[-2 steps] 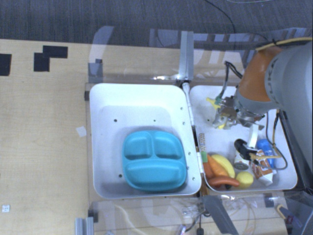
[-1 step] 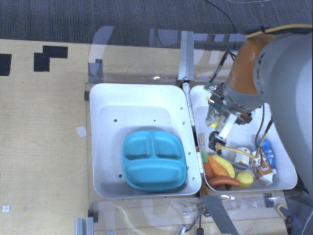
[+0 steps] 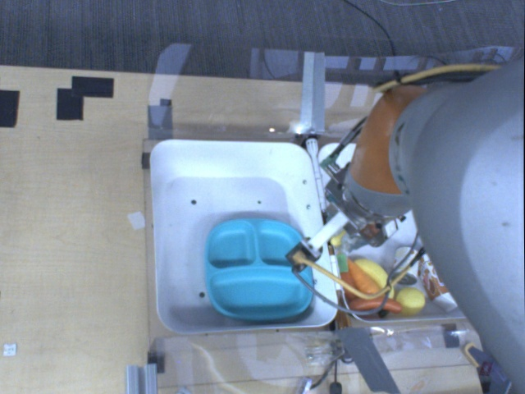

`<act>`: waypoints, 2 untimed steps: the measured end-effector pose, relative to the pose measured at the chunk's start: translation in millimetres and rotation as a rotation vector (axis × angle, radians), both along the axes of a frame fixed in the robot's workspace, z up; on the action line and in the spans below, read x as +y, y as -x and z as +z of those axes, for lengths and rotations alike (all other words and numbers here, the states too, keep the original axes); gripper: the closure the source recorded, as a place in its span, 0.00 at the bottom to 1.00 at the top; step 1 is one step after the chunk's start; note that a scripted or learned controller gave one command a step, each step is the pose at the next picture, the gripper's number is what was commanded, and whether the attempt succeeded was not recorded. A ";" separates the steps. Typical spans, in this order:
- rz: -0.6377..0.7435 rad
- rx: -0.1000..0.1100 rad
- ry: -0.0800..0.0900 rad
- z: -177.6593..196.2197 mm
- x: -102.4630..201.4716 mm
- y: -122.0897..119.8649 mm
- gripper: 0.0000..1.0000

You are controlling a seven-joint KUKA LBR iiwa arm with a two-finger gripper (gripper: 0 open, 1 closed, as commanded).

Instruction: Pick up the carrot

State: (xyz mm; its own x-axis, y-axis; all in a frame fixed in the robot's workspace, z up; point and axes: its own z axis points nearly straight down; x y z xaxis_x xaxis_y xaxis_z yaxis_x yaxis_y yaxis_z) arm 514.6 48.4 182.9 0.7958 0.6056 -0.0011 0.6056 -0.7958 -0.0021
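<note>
The carrot [image 3: 361,286] lies in the right bin [image 3: 447,304], near the bin's front edge and close to its left wall, with its orange body slanting towards the front. A yellow fruit [image 3: 372,271] touches it on the far side, and a second yellow fruit [image 3: 410,300] sits just beside its thin end. Further right, against the edge of the arm, is a small packet [image 3: 431,284] with red and brown print, partly hidden.

The gripper [image 3: 367,235] hangs over the left part of this bin, just beyond the carrot and the first fruit. The wrist and the orange band cover it from above, so I cannot tell whether it is open or closed, and nothing can be seen held in it. The broad grey arm hides the rest of the right bin.

The left bin [image 3: 180,245] holds a blue plate [image 3: 254,269] with three compartments, lying flat in the bin's front right corner.

Both bins rest on a pale wooden bench [image 3: 74,261], which has black blocky marks [image 3: 82,95] near its far left corner. Beyond the far edge is dark grey carpet [image 3: 164,15], crossed by a thin black cable [image 3: 369,11].
</note>
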 end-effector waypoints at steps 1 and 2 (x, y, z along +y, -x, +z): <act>0.135 -0.002 0.001 0.7 -2.4 -33.4 1.00; 0.396 -0.003 0.000 0.8 27.1 -67.2 1.00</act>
